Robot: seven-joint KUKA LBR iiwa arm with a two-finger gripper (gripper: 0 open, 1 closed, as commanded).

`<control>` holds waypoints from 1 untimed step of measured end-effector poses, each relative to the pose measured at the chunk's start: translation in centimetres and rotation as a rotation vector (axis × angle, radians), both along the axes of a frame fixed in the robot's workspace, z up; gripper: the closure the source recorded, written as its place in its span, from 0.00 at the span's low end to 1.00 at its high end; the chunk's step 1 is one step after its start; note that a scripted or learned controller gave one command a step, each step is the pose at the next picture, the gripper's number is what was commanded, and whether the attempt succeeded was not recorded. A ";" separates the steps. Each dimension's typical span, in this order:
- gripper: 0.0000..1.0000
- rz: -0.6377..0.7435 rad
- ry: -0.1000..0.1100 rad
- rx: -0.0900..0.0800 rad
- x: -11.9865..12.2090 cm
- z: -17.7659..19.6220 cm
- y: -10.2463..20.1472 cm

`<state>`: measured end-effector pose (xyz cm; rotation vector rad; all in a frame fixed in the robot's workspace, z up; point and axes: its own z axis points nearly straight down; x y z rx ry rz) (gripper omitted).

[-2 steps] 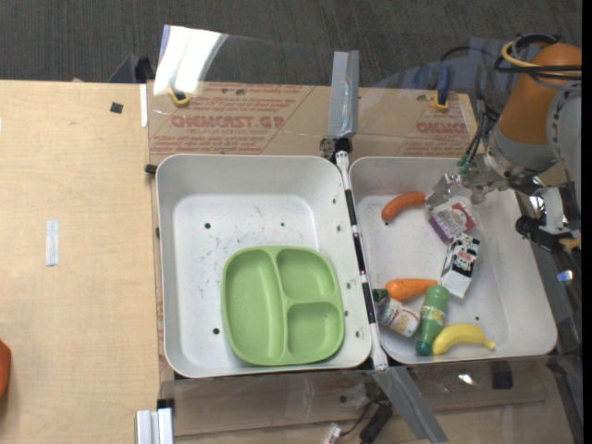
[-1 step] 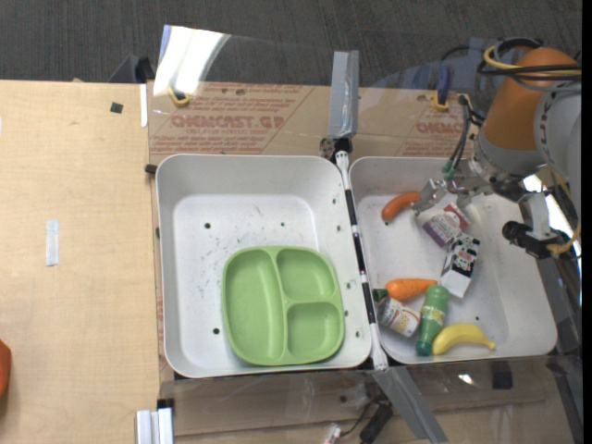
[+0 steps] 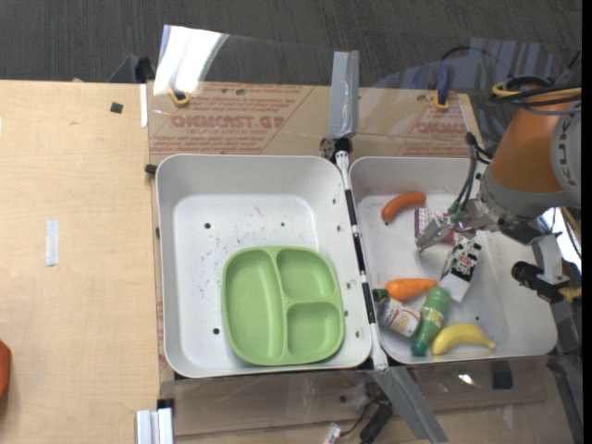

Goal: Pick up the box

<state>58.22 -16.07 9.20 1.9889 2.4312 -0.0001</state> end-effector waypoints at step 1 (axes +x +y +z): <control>0.00 0.041 0.000 -0.001 5.5 -0.1 1.1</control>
